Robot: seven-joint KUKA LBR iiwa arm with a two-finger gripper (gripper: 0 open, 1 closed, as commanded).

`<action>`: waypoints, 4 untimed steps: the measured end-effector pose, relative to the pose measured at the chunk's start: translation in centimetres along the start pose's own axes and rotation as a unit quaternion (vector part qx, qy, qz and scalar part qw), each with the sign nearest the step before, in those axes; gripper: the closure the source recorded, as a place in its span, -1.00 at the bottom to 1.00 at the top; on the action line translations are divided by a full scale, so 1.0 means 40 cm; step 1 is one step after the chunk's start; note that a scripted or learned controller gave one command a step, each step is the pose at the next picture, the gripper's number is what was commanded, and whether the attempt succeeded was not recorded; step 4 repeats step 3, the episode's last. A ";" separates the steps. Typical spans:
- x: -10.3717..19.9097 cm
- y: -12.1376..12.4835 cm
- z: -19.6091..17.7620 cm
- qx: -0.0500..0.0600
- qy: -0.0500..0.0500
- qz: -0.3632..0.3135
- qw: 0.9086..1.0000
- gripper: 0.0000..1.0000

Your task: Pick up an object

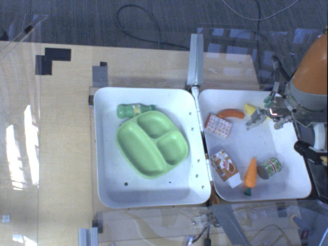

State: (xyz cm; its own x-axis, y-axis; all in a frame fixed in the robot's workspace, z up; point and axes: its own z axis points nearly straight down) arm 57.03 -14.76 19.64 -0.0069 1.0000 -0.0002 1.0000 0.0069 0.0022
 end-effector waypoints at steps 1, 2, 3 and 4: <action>-0.055 -0.193 0.261 -0.001 0.000 -0.150 0.989 -1.00; -0.051 -0.185 0.237 -0.002 0.001 -0.152 0.988 1.00; 0.132 -0.202 0.026 -0.001 0.000 -0.108 0.994 1.00; 0.132 -0.202 0.026 -0.001 0.000 -0.108 0.994 1.00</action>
